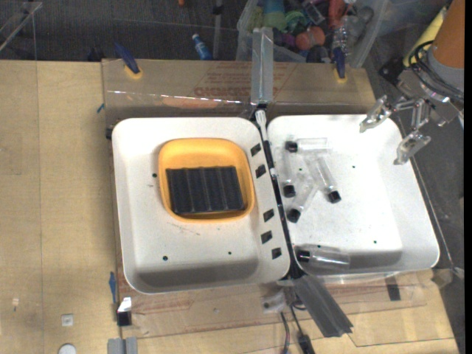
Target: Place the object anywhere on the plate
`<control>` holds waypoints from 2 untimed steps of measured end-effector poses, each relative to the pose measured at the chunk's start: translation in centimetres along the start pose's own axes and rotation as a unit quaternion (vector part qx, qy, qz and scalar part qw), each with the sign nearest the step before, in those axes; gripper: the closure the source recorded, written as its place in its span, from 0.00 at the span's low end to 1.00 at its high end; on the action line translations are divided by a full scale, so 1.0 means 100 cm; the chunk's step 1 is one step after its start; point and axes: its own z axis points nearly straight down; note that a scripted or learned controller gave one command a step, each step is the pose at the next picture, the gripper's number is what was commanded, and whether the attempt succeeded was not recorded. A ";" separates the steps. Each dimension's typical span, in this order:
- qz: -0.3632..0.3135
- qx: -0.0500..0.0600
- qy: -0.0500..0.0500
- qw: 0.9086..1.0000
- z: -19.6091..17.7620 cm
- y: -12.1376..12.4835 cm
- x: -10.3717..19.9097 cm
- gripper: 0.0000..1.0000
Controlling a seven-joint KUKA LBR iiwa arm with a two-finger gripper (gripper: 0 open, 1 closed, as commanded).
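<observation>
Orange plate [168,153] in left bin [133,198], gripper [398,127] over right rim.

Toy crate [317,9] at twelve o'clock, blue clamps [130,61] on the back wall, divider [269,190] between bins.

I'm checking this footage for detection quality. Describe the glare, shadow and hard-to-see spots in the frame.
Camera view: the right bin is washed out under bright light, so the clear tubes with black caps nearly vanish against it; the orange plate and the dark ribbed object show crisp contrast; the left bin's near wall lies in grey shadow; the gripper looks slightly soft.
</observation>
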 end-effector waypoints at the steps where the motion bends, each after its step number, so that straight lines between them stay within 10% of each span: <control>1: -0.171 0.000 0.000 0.985 -0.004 0.002 -0.003 0.00; 2: -0.281 -0.001 0.000 0.960 -0.009 0.013 -0.009 0.00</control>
